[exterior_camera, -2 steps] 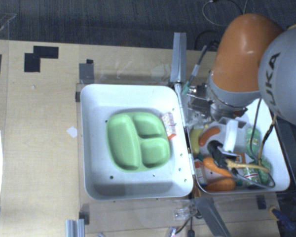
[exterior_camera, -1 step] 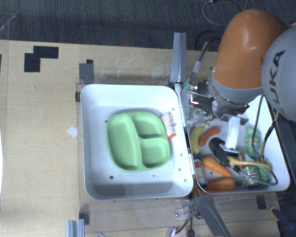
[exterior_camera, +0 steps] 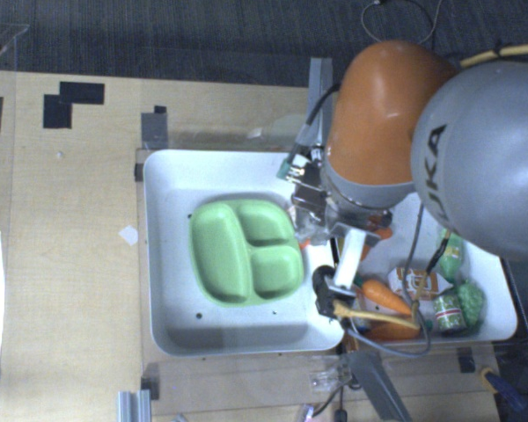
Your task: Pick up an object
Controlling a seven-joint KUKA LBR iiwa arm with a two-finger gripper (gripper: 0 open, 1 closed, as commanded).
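A green divided plate (exterior_camera: pixel 245 251) lies in the left white bin (exterior_camera: pixel 172 236). My gripper (exterior_camera: pixel 305 227) hangs under the orange wrist band, at the plate's right edge, near the wall between the two bins. The right bin (exterior_camera: pixel 502 323) holds an orange carrot (exterior_camera: pixel 385 296), a small can with a green label (exterior_camera: pixel 448 311), a green leafy piece (exterior_camera: pixel 472 299), a green and yellow packet (exterior_camera: pixel 451 258) and a brown and white pack (exterior_camera: pixel 417 282). The arm hides much of the right bin.
The big grey arm body (exterior_camera: pixel 475 156) covers the upper right of the view. Bare wooden bench (exterior_camera: pixel 62 262) spreads to the left of the bins, with black marks (exterior_camera: pixel 70 102) at its far left corner.
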